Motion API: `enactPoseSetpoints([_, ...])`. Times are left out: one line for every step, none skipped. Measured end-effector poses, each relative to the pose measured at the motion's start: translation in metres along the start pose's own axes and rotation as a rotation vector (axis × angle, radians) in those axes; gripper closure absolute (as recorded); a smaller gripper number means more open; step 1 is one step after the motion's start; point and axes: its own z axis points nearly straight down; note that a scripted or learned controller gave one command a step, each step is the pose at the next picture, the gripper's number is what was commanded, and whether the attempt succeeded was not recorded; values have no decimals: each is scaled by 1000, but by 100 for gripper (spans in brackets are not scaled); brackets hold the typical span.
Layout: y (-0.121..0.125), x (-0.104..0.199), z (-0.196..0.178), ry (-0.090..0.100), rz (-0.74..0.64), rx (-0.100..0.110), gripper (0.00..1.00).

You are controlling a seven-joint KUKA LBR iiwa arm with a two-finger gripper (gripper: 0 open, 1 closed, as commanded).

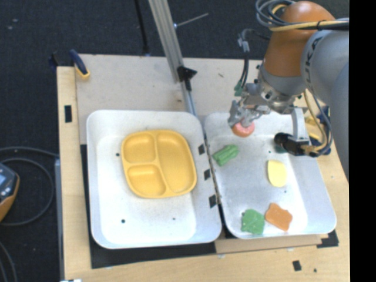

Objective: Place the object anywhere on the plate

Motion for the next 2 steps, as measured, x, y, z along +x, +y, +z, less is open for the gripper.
enactPoseSetpoints([-7,59,5,1,-1,0,100])
enactPoseSetpoints([-3,108,-6,1,-1,-1,100])
